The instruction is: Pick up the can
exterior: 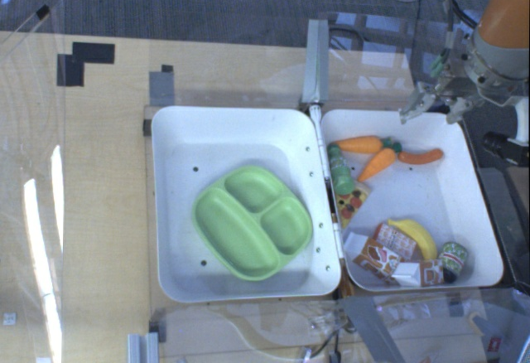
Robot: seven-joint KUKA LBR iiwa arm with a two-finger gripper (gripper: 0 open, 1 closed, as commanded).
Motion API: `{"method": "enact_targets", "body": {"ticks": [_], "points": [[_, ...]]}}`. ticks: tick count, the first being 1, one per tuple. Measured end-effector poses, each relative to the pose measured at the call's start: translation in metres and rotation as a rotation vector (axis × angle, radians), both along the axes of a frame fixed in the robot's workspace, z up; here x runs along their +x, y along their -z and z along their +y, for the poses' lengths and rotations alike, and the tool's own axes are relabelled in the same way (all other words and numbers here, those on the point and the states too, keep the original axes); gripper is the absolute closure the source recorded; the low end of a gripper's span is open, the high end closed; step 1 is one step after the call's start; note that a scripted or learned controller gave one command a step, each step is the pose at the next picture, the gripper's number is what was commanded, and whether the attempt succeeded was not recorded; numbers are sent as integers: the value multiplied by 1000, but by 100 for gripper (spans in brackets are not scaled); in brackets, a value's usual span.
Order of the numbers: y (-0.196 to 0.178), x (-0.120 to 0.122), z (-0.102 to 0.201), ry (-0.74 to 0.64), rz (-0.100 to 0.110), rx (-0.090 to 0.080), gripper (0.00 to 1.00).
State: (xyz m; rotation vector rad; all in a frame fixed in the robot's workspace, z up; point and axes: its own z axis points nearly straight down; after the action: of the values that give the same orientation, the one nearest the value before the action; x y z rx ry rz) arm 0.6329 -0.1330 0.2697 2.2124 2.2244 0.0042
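A small, probably light and rigid can (453,258), lying at the frame's lower right, is best gripped across its smooth sides by the spread, empty hand (436,111).

Orange-banded arm (507,1), grey wrist, pale metal end effector (434,108), thin cables alongside.

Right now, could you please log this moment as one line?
pincer: open, above right bin's far edge | can: near right corner, untouched | left bin: green plate
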Motion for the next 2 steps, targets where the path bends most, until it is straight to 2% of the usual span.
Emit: {"method": "enact_targets", "body": {"ticks": [1,2], "points": [[119,-90,-3,-268,1,0,0],[144,-131,-73,-242,-1,-2,0]]}}
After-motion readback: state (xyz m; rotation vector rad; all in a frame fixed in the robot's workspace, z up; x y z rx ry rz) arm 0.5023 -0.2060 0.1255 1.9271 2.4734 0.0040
